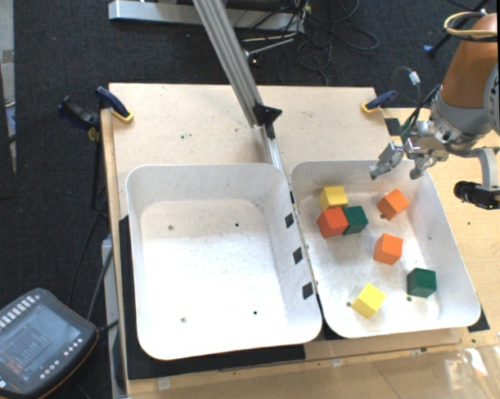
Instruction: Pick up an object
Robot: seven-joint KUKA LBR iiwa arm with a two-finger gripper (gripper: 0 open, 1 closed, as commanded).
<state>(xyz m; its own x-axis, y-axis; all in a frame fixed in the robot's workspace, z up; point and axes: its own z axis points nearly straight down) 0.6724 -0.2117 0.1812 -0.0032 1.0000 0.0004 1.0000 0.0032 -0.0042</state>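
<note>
The right bin (pixel 457 269) holds several small blocks. A yellow block (pixel 333 196), a red-orange block (pixel 333 222) and a dark green block (pixel 355 219) huddle together near its upper left. Further right lie an orange block (pixel 393 203) and another orange block (pixel 388 249). Toward the front sit a green block (pixel 422 283) and a yellow block (pixel 369 300). My gripper (pixel 402 165) hovers above the bin's far edge, up and right of the cluster, fingers spread open with nothing between them.
The left bin (pixel 144 206) stands beside the right one. A slanted metal pole (pixel 237 72) crosses the back of the bench. Blue-and-yellow clamps (pixel 116 105) (pixel 378 102) grip the bench's back corners. A pendant (pixel 30 345) lies at the front left.
</note>
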